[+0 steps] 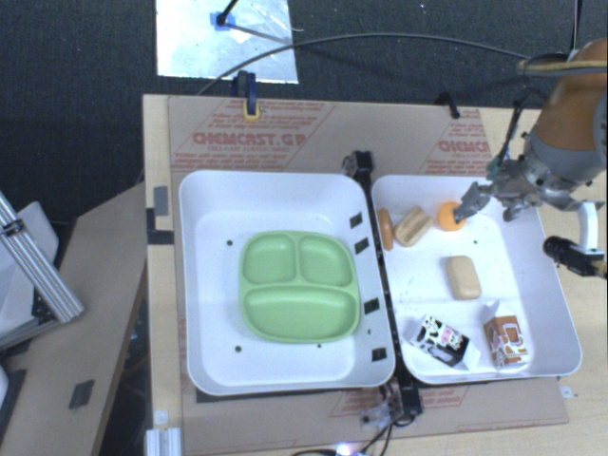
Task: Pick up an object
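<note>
Orange ball [448, 217] lies at the gripper [472, 203] tip, toward its eight o'clock, touching or nearly; whether the jaws are apart or together, I cannot tell.

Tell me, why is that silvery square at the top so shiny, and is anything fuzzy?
In the camera view, the silvery sheet glares white from reflected light; the gripper near the orange ball looks soft and slightly blurred; the green tray stays evenly lit and sharp.
</note>
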`<act>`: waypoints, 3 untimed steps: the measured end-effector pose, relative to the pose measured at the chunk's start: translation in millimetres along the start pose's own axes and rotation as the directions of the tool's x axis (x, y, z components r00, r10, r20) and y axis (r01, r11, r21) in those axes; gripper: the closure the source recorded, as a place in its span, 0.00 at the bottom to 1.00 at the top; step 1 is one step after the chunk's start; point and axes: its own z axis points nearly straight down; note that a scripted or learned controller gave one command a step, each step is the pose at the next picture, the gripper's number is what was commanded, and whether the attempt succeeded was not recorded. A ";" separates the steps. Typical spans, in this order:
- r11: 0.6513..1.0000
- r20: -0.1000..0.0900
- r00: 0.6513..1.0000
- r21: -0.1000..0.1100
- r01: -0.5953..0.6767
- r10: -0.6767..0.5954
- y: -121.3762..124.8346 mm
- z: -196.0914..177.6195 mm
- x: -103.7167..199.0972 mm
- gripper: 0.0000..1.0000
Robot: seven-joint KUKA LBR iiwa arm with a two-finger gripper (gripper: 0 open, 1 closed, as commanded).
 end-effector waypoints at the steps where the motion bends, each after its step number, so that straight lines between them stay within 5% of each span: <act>1: 1.000 0.002 1.000 -0.012 0.002 -0.002 3.0 -7.4 0.3 0.00; 3: 1.000 0.001 1.000 -0.009 0.000 0.000 -7.5 92.5 4.3 0.00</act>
